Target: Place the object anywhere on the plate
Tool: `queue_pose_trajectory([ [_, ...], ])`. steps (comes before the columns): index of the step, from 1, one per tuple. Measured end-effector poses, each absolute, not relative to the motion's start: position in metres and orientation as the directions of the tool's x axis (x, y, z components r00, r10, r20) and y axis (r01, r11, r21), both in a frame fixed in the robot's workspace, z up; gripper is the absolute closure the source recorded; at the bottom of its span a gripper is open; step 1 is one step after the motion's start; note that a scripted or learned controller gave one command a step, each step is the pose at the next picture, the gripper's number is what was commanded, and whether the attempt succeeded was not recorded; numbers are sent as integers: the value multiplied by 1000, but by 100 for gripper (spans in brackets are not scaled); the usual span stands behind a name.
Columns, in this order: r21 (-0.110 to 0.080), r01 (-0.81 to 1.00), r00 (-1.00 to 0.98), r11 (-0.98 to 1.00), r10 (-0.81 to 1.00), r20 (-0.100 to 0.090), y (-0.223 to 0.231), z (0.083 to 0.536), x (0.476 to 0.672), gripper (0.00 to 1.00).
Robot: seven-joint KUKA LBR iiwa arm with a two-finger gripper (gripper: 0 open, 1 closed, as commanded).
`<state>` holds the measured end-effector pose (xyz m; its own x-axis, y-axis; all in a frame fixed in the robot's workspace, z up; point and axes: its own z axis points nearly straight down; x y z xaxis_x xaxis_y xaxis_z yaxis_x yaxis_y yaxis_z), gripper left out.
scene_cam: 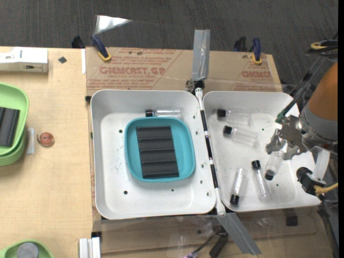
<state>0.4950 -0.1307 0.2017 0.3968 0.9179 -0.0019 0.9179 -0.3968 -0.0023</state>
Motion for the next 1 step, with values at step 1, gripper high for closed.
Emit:
queue_pose_trajectory([
  [1,-2,918,397,-397,918,-2,-131,202,495,0],
])
